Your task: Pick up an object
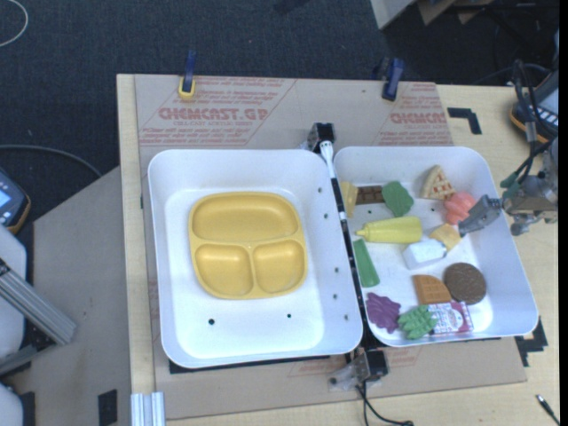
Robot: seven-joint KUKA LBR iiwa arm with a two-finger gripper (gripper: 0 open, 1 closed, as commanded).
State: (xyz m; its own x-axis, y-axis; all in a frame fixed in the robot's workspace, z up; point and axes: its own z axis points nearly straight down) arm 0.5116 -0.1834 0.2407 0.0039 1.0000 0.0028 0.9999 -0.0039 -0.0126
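Right bin (pixel 519 278), near edge: a purple grape cluster (pixel 382 310), a green leafy piece (pixel 415 320) and a red-and-white packet (pixel 455 318) lie in a row, the leafy piece touching the packet. Just behind them sit a tan cracker (pixel 430 287) and a dark brown round cookie (pixel 464 283), side by side. Along the bin's left wall lies a long green pod (pixel 365 263). Mid-bin: a yellow corn cob (pixel 390 231) lying crosswise, a white block (pixel 423 254) and a small yellow chunk (pixel 445 235) close together. Toward the far edge: a brown-and-cream bar (pixel 366 194), a dark green vegetable (pixel 397 198) touching it, a pizza slice (pixel 437 184) and a pink-orange item (pixel 459 208).

Gripper (pixel 480 215): enters over the bin's right edge, its tip just beside the pink-orange item and the yellow chunk. Whether the jaws are open or closed cannot be told; no item is seen between them.

Left bin (pixel 169 264): holds one yellow three-compartment tray (pixel 248 243), centred, nothing in its compartments.

Surface (pixel 133 238): a brown printed board under both bins, fixed by a yellow clamp (pixel 187 78) and a blue clamp (pixel 391 77) at the far edge. A black clip (pixel 321 135) sits between the bins at their far corners.

Room: dark carpet floor (pixel 89 43) beyond the far edge.
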